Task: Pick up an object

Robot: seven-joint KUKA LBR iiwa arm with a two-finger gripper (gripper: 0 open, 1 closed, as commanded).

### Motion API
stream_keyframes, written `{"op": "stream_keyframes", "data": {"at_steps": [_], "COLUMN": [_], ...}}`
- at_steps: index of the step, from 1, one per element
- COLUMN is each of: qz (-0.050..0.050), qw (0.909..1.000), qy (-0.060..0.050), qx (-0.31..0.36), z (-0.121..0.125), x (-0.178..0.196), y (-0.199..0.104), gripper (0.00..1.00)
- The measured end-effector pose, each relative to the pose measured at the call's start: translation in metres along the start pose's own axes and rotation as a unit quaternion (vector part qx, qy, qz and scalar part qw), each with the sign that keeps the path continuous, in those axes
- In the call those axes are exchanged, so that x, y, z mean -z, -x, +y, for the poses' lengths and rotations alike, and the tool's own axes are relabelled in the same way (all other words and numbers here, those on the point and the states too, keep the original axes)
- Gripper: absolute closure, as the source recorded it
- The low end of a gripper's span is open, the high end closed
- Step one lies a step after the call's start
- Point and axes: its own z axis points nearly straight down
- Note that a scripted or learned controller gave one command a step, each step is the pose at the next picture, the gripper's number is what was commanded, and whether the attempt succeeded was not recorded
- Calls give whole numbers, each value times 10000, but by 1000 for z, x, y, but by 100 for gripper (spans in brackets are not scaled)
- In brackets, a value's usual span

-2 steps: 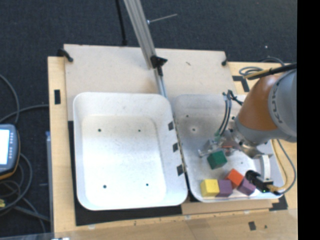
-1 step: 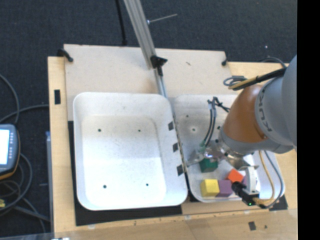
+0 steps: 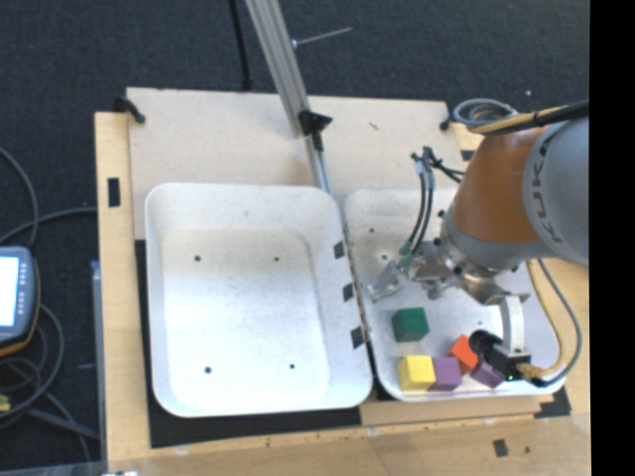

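Observation:
The right bin [image 3: 372, 216] holds several small blocks near its front edge. A green cube [image 3: 409, 323] lies nearest the middle of that bin. In front of it sit a yellow cube [image 3: 417, 370], a purple block [image 3: 446, 373] and an orange block [image 3: 462, 349]. Another purple piece [image 3: 487, 374] lies at the front right. My gripper [image 3: 405, 278] hangs over the middle of the right bin, just behind the green cube and a little to its left. Nothing is visibly held. The grey and orange arm hides the bin's back right part.
The left bin [image 3: 248, 296] lies beside the right one, their walls meeting at the centre. A slanted metal post [image 3: 283, 58] rises from the bench behind the bins. Cables [image 3: 429, 181] run down along the wrist.

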Motion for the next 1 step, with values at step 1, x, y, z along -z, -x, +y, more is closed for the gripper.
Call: {"op": "stream_keyframes", "data": {"at_steps": [1], "qz": [0], "qw": [10000], "qy": [-6], "qx": [-4], "z": [-3], "x": [55], "y": [-19], "gripper": [0]}}
